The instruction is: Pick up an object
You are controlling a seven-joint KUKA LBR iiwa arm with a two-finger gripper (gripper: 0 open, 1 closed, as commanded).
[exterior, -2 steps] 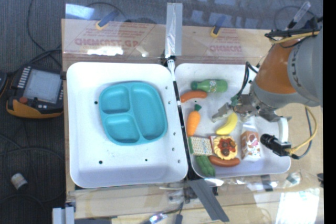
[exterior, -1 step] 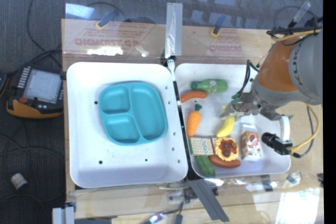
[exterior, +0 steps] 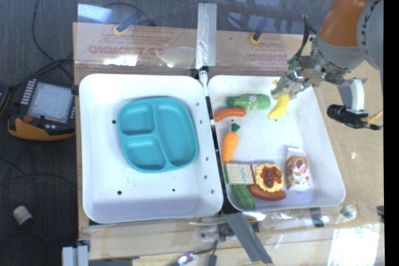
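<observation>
Gripper (exterior: 288, 88) at the right bin's (exterior: 324, 152) far side, fingers pinching the upper end of a toy banana (exterior: 278, 106), green bottle (exterior: 249, 101) just beside it, carrot (exterior: 230, 144) nearer, teal divided plate (exterior: 156, 134) in left bin (exterior: 100, 184)

The right bin (exterior: 324, 134) has open floor at its centre right; toys crowd its left wall, near edge, and the banana (exterior: 278, 107) up top.
</observation>
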